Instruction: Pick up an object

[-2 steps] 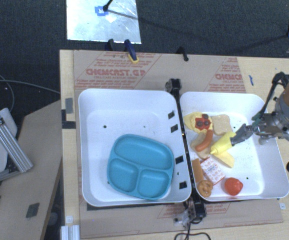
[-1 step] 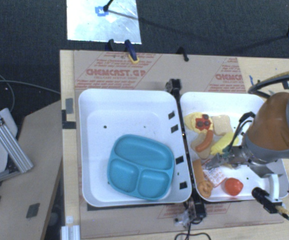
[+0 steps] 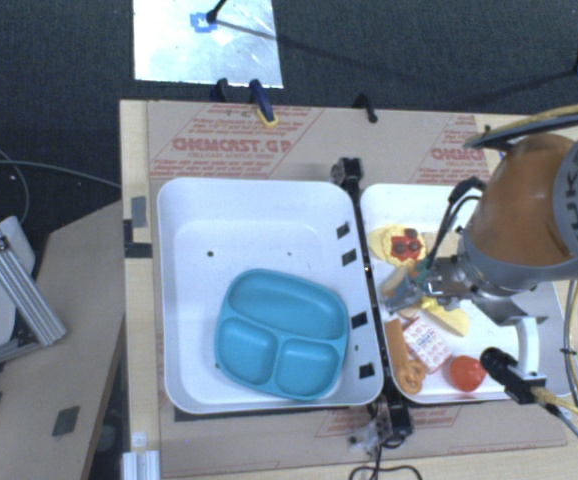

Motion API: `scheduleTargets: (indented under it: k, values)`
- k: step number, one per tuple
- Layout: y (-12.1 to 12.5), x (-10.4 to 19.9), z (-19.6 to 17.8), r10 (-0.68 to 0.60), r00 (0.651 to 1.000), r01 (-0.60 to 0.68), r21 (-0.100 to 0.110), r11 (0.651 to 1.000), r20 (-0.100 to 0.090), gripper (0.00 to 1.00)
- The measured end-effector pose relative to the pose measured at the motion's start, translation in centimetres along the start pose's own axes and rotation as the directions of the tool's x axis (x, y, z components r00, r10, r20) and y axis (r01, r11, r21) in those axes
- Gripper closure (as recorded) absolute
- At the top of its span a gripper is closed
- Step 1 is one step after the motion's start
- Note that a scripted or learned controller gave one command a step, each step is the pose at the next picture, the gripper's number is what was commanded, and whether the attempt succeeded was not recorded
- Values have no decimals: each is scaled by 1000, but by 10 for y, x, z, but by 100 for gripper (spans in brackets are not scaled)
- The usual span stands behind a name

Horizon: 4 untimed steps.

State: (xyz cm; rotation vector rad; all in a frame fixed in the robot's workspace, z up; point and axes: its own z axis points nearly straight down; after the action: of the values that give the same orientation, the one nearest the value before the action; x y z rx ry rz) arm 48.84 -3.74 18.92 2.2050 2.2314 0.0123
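Hovering tool (image 3: 406, 290), finger state indeterminate, above small toy foods in right shallow white bin (image 3: 549, 376); blue three-compartment plastic tray (image 3: 282, 333) in left bin (image 3: 199, 228).

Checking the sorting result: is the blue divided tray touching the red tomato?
Apart. The camera view shows the blue divided tray in the left bin and the red tomato in the right bin, the bins' divider between them.
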Motion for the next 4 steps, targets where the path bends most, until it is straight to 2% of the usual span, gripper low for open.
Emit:
scheduleTargets:
  k: [1, 2, 3, 4]
  values:
    - [0, 87, -33, -2, 1000, 2, 3, 1000, -2, 0]
    - [28, 180, 4, -1, 1000, 1, 7, 1000, -1, 0]
    - [82, 209, 91, 10, 1000, -10, 4, 1000, 0, 0]
    - [149, 194, 100, 8, 1000, -8, -1, 1000, -21, 0]
